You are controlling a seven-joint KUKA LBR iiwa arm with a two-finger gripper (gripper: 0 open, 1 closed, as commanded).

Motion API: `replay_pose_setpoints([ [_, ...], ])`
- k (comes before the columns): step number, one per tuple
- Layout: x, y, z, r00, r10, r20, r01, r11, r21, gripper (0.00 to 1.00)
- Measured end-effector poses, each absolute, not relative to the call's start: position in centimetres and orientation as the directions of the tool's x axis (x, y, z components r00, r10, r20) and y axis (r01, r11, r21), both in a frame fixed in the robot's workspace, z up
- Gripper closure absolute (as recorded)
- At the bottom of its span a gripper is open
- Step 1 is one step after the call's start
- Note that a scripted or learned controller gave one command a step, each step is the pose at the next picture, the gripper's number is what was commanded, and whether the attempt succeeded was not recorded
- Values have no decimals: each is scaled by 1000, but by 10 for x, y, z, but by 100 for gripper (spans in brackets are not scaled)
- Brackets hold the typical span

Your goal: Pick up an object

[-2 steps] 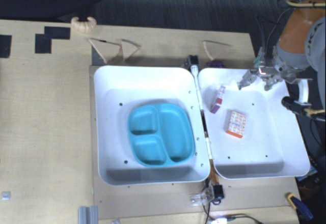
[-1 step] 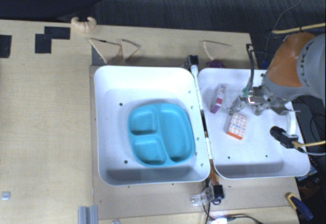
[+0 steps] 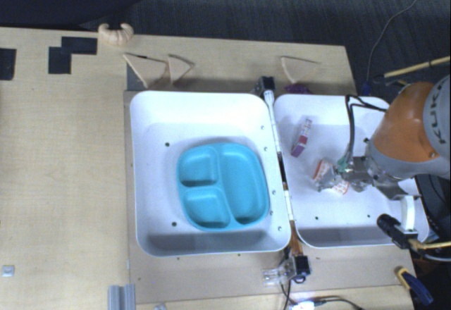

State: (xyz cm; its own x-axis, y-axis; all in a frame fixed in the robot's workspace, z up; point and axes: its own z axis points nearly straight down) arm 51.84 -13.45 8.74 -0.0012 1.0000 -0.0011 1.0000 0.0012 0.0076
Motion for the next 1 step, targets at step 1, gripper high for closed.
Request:
replay_pose_setpoints([
  [1,521,-135,99,-2,1000,-3,1000,2,15,100],
])
